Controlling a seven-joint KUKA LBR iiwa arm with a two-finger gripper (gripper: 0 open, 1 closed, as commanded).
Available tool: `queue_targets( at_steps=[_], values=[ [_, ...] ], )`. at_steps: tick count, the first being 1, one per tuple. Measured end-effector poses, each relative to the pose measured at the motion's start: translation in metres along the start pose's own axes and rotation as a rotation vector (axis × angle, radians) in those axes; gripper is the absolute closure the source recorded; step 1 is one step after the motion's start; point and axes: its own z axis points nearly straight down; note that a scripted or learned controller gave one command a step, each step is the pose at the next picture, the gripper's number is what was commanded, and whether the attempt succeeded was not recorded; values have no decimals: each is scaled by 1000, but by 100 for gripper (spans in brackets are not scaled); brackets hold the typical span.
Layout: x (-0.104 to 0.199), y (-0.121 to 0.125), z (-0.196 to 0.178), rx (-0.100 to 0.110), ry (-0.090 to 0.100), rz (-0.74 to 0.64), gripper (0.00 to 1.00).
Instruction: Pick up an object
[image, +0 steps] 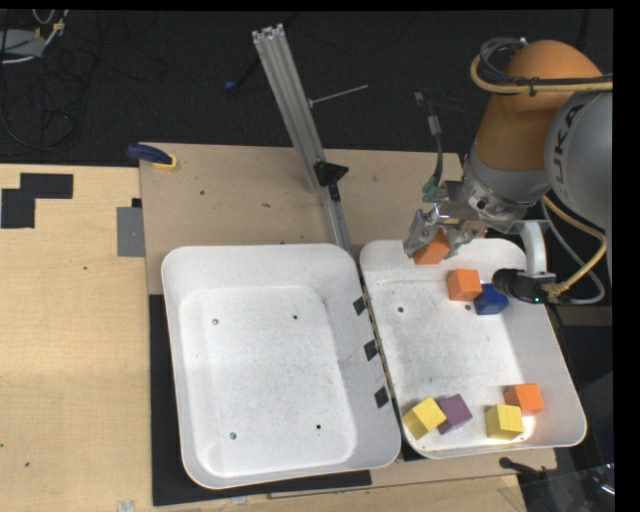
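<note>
Fingers: we are seeing the gripper (432, 238) closing its two fingers on an orange block (432, 252), which is sitting between the tips and poking out below them
Held block: it is hanging at the 12 o'clock edge of the right bin (560, 385), and we are judging it lifted clear, though we cannot tell whether it is touching the rim
Why there: we are reading the raised wrist as the pick being carried out over the bin that is holding the blocks
Nearby blocks: a second orange block (463, 284) and a blue block (490, 301) are lying touching at 4 o'clock from the gripper
Far blocks: a yellow block (424, 415), purple block (455, 410), another yellow block (504, 421) and an orange block at the corner (525, 398) are resting along the 6 o'clock end
Left bin: the left bin (175, 270) is lying at 9 o'clock, just beside the right one
Hidden: the arm (540, 110) is covering the bin's 1 o'clock corner, and the far fingertip is proving hard to make out
</note>
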Motion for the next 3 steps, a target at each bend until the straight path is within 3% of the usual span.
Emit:
queue_targets(
  at_steps=[3],
  values=[
    [160, -3, 33, 1, -1, 0, 100]
  ],
)
